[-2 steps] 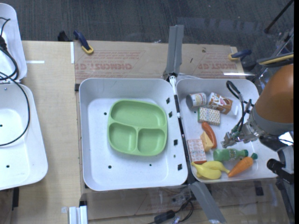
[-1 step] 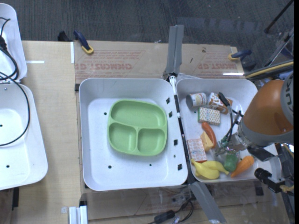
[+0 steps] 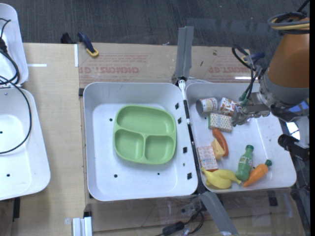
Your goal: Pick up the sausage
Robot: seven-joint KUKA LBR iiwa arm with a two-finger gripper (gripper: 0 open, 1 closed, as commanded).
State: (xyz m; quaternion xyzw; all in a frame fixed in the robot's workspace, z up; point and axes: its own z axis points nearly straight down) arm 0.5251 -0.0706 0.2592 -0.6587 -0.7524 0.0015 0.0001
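Observation:
The sausage [image 3: 221,138] is a short red-orange link lying at a slant near the middle of the right bin [image 3: 280,176]. It rests beside a yellow wedge [image 3: 217,149] and just below a patterned snack packet [image 3: 221,122]. My gripper [image 3: 240,116] hangs over the upper part of that bin, up and to the right of the sausage and apart from it. Its tip is close to a small wrapped packet [image 3: 228,105]. Nothing visibly hangs from it.
A tin can [image 3: 208,104] lies at the right bin's top left. Lower down sit a printed packet [image 3: 206,156], a banana [image 3: 219,179], a green bottle [image 3: 244,163] and a carrot [image 3: 256,173]. The left bin [image 3: 98,132] holds a green divided plate [image 3: 145,133].

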